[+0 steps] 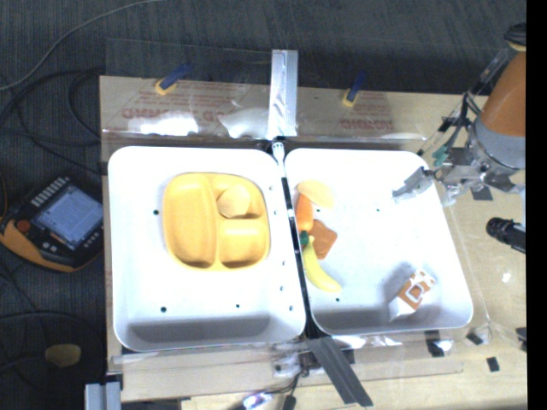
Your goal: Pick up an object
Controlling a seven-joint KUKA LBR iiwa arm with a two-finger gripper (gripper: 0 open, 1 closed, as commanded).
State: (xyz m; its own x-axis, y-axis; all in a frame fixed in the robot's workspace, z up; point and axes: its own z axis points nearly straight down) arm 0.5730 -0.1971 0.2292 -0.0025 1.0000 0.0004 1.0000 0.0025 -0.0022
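The arm (504, 101) sits at the right rim of the right bin (376, 165), and the pincer (416, 183) pokes in over the bin's upper right corner with nothing between its tips. Whether it is open or closed, I cannot tell; it reads as one small grey wedge against the white.

So this looks like the approach step, with nothing picked yet. The choices are all in the right bin: a small carton (414, 290) lies alone near the lower right corner, well apart from everything else. Along the left wall there's a crowded line: a pale yellow piece (314, 193) at the top, an orange carrot-like piece (304, 213) and a darker orange block (323, 239) touching below it, then a banana (320, 273) curving towards the front.

The carton seems the easier catch. The next move calls for travelling down the right side, centring over it, then dropping straight with tips either side.

In the left bin (137, 229), a yellow divided tray (192, 225) holds a round ball (234, 202) in its upper right compartment.

The arm's upper part is cut off at the edge. The carton's printing is too small to read, and where the clustered pieces overlap is hard to sort out.
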